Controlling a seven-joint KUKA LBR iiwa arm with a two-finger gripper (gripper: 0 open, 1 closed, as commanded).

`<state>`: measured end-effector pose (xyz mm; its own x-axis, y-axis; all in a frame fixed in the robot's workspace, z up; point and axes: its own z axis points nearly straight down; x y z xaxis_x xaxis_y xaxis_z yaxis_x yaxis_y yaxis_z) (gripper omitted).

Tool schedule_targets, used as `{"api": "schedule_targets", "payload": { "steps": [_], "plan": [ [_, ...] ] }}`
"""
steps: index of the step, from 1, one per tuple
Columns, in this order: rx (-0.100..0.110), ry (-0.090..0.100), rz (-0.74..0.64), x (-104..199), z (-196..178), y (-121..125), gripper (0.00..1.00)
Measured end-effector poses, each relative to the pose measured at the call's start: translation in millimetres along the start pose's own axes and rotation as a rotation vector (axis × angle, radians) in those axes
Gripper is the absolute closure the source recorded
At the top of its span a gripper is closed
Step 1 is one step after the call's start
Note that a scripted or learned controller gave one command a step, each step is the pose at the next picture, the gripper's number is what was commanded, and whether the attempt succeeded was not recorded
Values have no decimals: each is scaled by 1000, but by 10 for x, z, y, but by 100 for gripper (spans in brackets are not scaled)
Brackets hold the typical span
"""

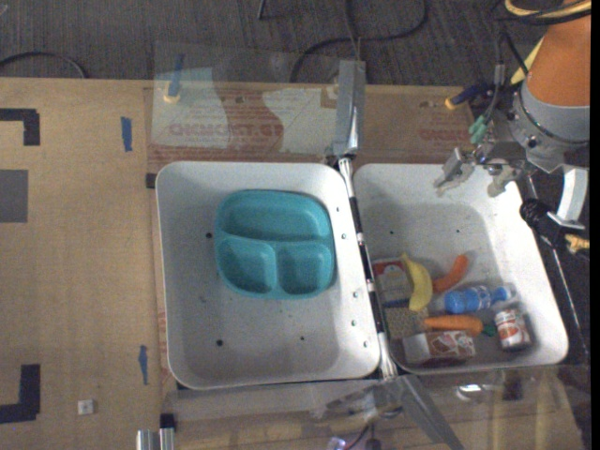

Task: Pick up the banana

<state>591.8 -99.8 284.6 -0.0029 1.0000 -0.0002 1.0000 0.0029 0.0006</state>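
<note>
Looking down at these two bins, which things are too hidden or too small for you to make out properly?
- Arm: cut off by the camera view's top and right edges.
- Banana: its lower end is crowded against neighbouring items, so its contact is unclear.
- Small can and flat packet: labels too small to read.
- Cardboard print: blurred by the clear sheet over it.

The arm [562,64] was cut off by the frame's edges at one to two o'clock, so little above the orange band was seen. The labels on the can [509,329] and the carton [453,345], at five o'clock in the right bin [422,204], were too small to be read. The lower end of the banana [418,284] was partly overlapped by neighbouring clutter.
</note>
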Motion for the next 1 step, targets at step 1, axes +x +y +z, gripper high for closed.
{"api": "schedule_targets", "payload": {
  "steps": [1],
  "plan": [
    [0,0,0,0,0,0,0]
  ]
}}
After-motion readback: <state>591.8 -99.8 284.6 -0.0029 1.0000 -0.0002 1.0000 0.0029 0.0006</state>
